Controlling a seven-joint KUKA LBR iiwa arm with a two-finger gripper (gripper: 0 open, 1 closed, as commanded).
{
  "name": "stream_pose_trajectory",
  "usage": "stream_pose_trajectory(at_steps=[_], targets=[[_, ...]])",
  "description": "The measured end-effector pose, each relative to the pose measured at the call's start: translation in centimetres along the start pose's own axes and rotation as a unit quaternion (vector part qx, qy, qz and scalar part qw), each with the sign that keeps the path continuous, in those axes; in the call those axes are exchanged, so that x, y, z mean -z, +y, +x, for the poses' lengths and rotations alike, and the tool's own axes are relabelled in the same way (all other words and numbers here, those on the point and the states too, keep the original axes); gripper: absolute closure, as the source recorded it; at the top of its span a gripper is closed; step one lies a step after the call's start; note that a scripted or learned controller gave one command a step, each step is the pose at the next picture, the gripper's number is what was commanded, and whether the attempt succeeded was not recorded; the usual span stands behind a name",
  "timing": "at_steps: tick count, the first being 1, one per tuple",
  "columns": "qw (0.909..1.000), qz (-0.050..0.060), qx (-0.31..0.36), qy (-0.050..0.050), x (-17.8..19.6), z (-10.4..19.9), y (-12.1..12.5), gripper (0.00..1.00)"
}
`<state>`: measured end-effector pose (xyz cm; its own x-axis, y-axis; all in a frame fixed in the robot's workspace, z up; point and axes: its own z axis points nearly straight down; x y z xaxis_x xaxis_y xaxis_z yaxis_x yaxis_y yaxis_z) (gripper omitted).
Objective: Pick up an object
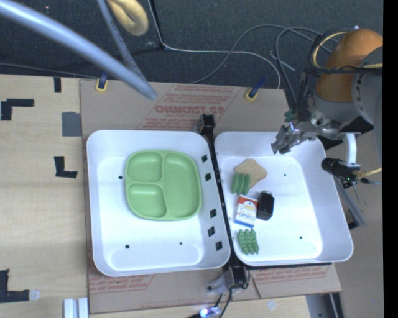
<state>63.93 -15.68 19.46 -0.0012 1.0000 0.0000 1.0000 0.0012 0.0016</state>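
- The arm [348,68] is cut off by the right edge, so its upper part is out of view.
- The gripper [283,141] is small and dark; I cannot tell if it is open or closed.
- A grey bar [81,46] crosses the top left, blurred and cut by the top edge.
- A yellowish thing [129,15] at the top edge is blurred; its kind is unclear.
- The print on the small carton [245,210] is too small to read.
- The black object [265,205] touching the carton is too dark to identify.
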Motion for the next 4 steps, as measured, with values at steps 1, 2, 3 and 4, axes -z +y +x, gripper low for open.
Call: stream_pose_trajectory(at_steps=[1, 2, 3, 4], targets=[[1.0, 0.0, 0.0, 0.0, 4.0, 0.0, 0.0, 1.0], [1.0, 0.002, 0.002, 0.0, 3.9, 6.4, 0.3, 1.0], [1.0, 0.001, 0.002, 0.001, 4.6, 11.6, 0.5, 1.0], [1.0, 0.002, 0.002, 0.0, 3.3, 17.4, 1.1, 1.0]])
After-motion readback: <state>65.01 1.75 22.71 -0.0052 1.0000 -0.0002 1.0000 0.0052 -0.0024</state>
